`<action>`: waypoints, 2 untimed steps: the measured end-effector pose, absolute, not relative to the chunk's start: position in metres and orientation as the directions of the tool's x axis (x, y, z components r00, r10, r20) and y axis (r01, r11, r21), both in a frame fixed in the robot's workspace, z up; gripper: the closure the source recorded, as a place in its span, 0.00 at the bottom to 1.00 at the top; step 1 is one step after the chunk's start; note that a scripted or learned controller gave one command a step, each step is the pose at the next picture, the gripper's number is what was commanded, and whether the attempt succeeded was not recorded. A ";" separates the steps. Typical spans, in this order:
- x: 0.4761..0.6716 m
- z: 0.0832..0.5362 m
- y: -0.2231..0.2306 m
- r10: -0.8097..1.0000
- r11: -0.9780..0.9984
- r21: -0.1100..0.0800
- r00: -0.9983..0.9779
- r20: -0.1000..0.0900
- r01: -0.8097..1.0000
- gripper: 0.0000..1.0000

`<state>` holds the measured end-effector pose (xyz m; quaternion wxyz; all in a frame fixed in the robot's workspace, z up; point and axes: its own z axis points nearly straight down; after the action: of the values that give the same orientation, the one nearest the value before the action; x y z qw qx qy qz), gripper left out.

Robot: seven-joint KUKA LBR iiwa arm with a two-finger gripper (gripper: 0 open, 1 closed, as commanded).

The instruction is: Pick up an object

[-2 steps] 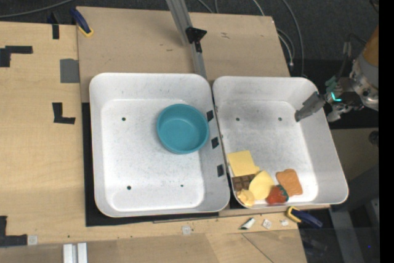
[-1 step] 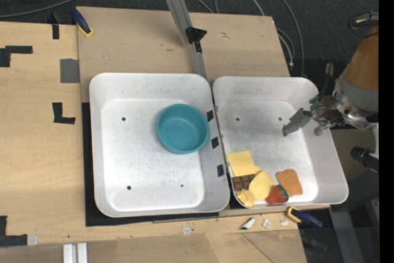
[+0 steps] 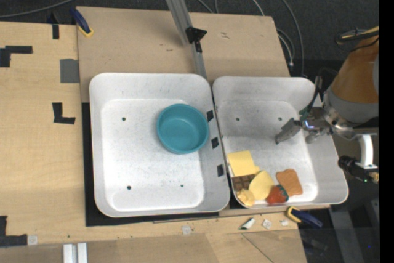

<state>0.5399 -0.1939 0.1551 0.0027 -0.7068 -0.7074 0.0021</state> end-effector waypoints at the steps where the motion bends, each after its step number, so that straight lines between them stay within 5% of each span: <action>1: 0.545 0.093 -0.193 1.000 0.002 -0.008 -0.002 0.002 1.000 0.00; 2: 0.546 0.106 -0.193 1.000 0.002 -0.004 -0.002 0.001 1.000 1.00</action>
<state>0.5460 -0.1932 0.1062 0.0017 -0.7063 -0.7080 0.0011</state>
